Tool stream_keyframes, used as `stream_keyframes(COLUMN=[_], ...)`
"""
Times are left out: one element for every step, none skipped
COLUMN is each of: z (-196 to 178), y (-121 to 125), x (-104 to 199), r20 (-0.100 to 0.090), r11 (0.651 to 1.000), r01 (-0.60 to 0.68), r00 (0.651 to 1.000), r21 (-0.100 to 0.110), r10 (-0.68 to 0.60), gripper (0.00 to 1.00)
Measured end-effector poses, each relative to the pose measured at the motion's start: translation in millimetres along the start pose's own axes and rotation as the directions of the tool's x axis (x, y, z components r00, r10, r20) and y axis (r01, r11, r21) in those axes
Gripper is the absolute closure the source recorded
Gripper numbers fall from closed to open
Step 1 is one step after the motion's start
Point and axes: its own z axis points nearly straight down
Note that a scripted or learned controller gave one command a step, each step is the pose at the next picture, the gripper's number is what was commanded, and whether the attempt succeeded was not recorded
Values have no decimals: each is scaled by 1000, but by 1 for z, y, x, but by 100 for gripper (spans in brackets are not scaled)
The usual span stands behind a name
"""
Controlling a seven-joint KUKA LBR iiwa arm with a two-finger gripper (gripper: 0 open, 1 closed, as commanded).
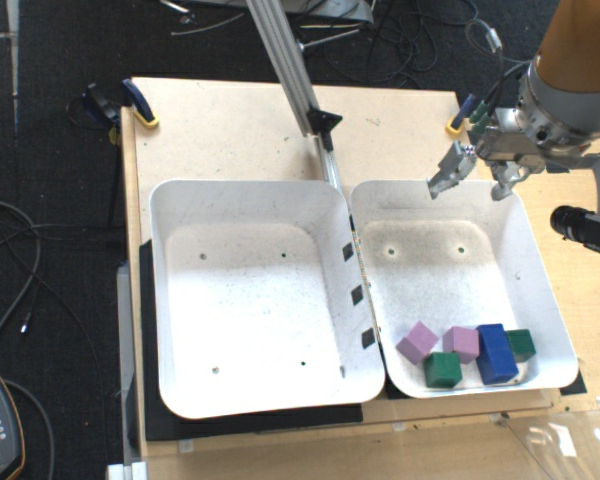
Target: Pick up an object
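Observation:
Several small blocks lie bunched at the near edge of the right bin (540,268): a purple block (417,342), a second purple block (463,341), a green block (443,369), a blue block (495,353) and a dark green block (521,343). My gripper (473,179) hangs over the far edge of that bin, well above and behind the blocks. Its two fingers (447,176) are spread apart with nothing between them.
The left bin (170,268) lies beside the right one, with a dark seam between them. A slanted metal rail (285,53) runs from the top down to the bins' far junction. A yellow and blue clamp (140,103) sits at the bench's far left corner.

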Motion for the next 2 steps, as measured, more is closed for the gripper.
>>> stream_keyframes(z=[168,233], y=[9,-39], x=[-25,-49], r20=[-2,-2], r11=[1000,1000], r01=[-5,-7], r00=[1000,1000], r21=[18,20], r10=[5,7], gripper=[0,0])
